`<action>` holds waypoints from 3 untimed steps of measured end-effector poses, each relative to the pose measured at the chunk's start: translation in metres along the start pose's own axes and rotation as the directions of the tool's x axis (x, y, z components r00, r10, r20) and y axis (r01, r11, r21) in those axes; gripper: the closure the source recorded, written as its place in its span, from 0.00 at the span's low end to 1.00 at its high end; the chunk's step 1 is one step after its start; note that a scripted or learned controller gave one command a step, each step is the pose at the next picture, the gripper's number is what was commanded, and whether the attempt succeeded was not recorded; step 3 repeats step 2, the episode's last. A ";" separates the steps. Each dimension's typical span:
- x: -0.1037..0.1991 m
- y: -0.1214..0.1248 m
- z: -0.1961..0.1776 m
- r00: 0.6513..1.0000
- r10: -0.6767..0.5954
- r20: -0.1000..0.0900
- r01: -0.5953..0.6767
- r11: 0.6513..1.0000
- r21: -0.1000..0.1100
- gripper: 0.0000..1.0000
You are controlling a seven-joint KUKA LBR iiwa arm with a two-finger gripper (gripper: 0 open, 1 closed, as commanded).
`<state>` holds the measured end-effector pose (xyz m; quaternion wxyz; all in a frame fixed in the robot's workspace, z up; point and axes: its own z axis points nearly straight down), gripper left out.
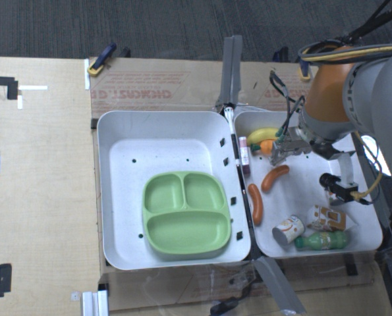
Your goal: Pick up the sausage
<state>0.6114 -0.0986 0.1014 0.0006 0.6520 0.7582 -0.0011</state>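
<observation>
Two orange-brown sausages lie in the right bin (pixel 367 232). One sausage (pixel 275 178) is tilted, near the bin's middle left. The other sausage (pixel 255 203) lies lengthwise along the left wall. My gripper (pixel 279 153) hangs just above the upper end of the tilted sausage, with the orange-banded wrist (pixel 327 97) behind it. Nothing is visibly held.
A banana (pixel 263 135) and a small orange item (pixel 267 146) sit just behind the gripper, and a dark red tube (pixel 244 155) lies along the wall. A cup (pixel 288 229), a green bottle (pixel 322 241) and a snack pack (pixel 329 217) lie at the front. The left bin (pixel 116 176) holds a green divided plate (pixel 184 212).
</observation>
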 end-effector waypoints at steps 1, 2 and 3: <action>0.034 -0.006 -0.090 0.994 0.113 -0.001 -0.113 0.994 0.000 1.00; 0.063 -0.015 -0.162 0.997 0.078 0.000 -0.078 0.997 0.000 1.00; 0.063 -0.015 -0.162 0.997 0.078 0.000 -0.078 0.997 0.000 1.00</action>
